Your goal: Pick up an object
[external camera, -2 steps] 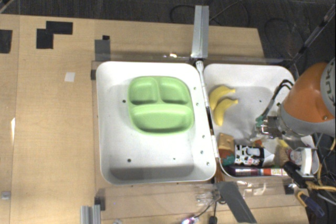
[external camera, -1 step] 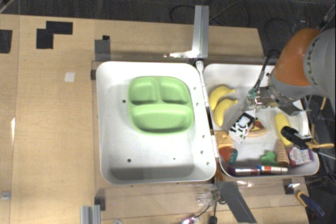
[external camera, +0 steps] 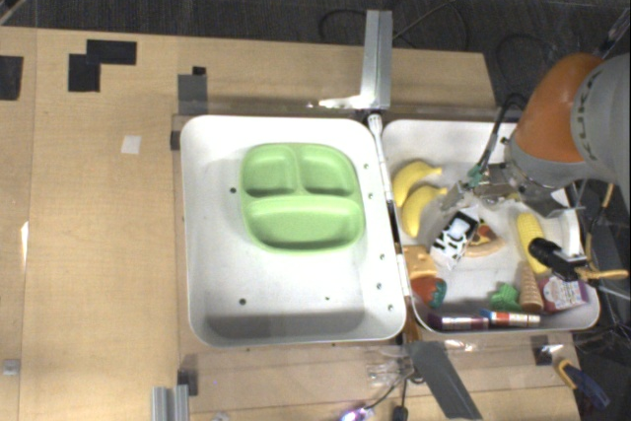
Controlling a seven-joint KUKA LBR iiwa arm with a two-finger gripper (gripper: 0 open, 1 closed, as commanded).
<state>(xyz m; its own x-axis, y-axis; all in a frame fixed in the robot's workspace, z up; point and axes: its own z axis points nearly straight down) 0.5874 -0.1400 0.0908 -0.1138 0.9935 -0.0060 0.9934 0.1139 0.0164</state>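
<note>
Two white bins sit side by side on the bench: the left bin carries a green divided tray, and the right bin is crowded with small things. Take the pair of bananas near the right bin's left wall as the landmark. Just right of the bananas the gripper hangs low over the clutter, below the arm's orange band; whether it is spread or pressed together cannot be told from this slant, and nothing can be seen pinched in it. Just below and right of the bananas lies a black-and-white patterned item, the nearest candidate to the gripper. Further right of the bananas lies another yellow piece, and well below them, along the bin's front wall, a marker.

To do the pick well, I judge the arm should commit to one target, likely the patterned item, centre over it, and descend straight. Crowding is the risk: neighbours touching it may be nudged or caught.
</note>
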